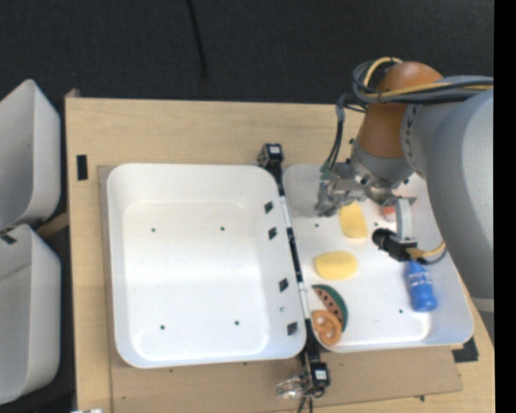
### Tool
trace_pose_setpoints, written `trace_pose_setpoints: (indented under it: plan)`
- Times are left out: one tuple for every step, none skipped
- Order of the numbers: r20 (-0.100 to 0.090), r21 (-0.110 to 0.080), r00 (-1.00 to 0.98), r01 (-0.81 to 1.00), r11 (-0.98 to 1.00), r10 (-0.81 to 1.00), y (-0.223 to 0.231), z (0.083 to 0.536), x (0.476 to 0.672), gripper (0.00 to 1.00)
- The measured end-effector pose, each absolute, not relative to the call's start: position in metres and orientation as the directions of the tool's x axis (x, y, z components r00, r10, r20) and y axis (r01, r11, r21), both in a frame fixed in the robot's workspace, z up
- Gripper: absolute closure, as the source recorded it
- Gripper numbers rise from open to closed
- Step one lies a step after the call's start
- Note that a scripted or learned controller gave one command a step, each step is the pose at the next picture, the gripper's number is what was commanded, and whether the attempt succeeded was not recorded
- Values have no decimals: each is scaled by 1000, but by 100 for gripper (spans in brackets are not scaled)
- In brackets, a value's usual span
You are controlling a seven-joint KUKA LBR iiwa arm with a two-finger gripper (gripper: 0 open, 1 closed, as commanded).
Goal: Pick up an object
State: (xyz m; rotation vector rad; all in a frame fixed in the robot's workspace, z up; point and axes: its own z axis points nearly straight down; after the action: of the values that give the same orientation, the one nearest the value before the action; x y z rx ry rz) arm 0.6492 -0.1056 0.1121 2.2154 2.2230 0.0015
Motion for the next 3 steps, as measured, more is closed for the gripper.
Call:
trace_pose_setpoints:
  plan:
    - [-1, 13, -6, 1000, 6, 1000, -71, 208, 693, 100]
    - [2, 16, -11, 1000, 11, 1000, 8, 325, 691, 100]
    - [-2, 1, 3, 1000, -3, 1000, -32, 304, 689, 100]
